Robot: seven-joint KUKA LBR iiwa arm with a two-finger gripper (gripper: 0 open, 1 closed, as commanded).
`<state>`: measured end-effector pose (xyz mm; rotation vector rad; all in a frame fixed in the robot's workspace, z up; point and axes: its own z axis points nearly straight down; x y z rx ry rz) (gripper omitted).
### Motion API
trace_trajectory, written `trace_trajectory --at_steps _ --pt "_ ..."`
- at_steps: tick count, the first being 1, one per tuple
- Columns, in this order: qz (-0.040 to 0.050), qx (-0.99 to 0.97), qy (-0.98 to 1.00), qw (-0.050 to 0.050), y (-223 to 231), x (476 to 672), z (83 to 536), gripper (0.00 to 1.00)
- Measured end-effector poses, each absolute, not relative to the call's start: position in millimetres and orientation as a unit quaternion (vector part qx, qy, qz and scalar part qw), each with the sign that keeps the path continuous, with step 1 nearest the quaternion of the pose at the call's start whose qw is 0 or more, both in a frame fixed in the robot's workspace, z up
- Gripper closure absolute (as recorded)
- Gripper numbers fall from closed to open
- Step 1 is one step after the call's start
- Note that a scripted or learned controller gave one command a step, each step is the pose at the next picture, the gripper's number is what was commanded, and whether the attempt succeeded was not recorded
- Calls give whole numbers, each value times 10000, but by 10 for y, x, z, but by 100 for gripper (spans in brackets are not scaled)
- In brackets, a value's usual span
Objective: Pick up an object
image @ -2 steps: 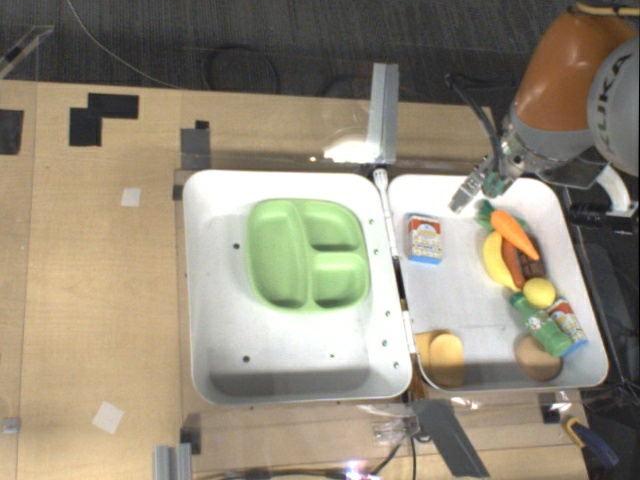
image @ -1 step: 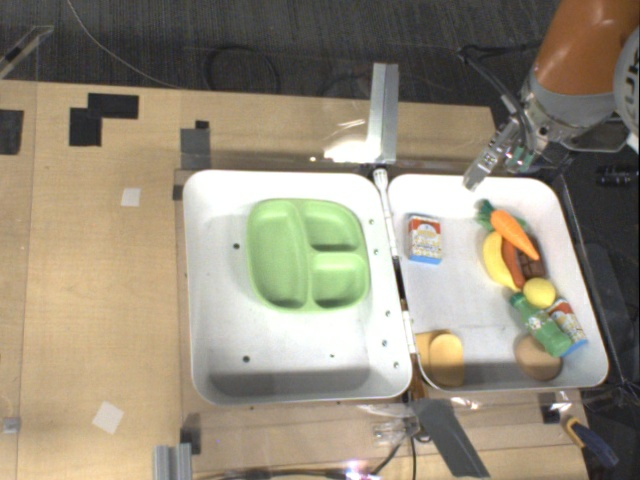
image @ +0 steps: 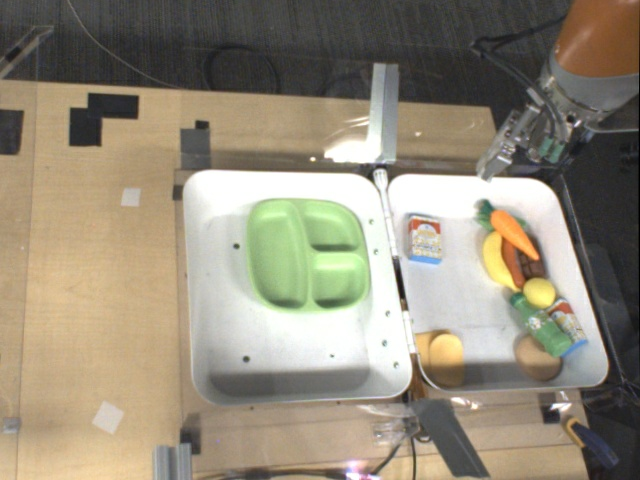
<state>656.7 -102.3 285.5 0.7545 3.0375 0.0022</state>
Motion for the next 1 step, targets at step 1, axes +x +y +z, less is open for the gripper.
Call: trace_trajectory --at_steps 1 --pt "6 2405 9706 55 -1019 6566 2850 0"
